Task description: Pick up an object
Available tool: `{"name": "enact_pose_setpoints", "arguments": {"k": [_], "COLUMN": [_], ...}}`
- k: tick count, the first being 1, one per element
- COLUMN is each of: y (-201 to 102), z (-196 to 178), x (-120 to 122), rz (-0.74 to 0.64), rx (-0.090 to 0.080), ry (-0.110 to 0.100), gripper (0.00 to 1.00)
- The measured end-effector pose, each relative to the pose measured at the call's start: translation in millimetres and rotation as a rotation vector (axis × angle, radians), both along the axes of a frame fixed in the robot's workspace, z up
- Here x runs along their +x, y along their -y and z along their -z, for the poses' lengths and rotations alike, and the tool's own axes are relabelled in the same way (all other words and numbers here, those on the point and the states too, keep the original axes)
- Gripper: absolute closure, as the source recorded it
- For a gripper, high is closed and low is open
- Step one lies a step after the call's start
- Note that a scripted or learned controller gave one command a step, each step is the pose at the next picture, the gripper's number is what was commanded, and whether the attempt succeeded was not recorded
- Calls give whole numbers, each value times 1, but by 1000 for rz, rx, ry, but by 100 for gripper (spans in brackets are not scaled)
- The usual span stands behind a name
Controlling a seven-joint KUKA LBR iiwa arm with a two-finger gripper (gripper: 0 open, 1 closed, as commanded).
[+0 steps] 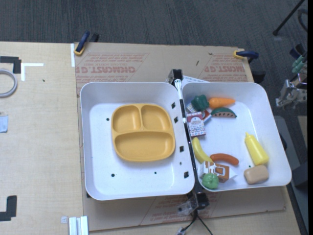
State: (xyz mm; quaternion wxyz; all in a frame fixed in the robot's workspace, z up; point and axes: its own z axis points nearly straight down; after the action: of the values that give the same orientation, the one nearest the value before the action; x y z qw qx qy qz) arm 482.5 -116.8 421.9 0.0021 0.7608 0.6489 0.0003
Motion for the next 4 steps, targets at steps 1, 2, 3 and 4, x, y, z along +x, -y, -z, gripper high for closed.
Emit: {"name": "enact_pose_setpoints", "arguments": {"k": [1, 2, 3, 4], "y": [-32, 11, 23, 23], "z": [106, -87, 45, 35], "x": [-4, -3, -4, -2], "rz": [-451, -579, -601, -604], "rx": [1, -3, -1, -4], "ry": [-3, 1, -3, 0], "gripper": [100, 100, 100, 100]}}
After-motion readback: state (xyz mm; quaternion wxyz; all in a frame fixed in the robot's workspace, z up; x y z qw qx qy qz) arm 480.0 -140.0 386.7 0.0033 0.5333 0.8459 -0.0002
